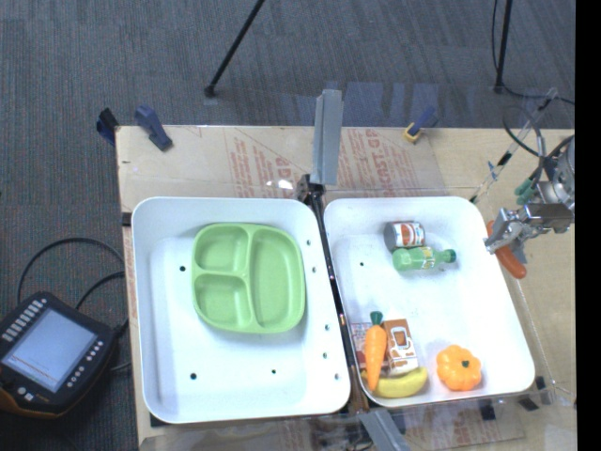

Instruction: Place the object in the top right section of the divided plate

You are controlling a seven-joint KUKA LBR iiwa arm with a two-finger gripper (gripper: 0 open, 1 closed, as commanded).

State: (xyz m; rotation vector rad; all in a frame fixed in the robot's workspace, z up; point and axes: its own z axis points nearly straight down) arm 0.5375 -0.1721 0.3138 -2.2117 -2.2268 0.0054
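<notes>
Approach step, nothing picked. Gripper (507, 238) hangs over right bin's (470, 216) right rim; grip state cannot be told. Objects lie inside right bin, target unspecified. Divided plate (250, 277) left of right bin. Next: descend, grasp.

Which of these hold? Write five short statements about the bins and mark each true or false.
1. The green plate lies in the left bin. True.
2. The carrot lies on the plate. False: it lies in the right bin, beside the banana.
3. The can lies next to the green bottle. True.
4. The pumpkin sits in the left bin. False: it sits near the right bin's front right corner.
5. The gripper is over the plate. False: it is at the right bin's right rim.
</notes>
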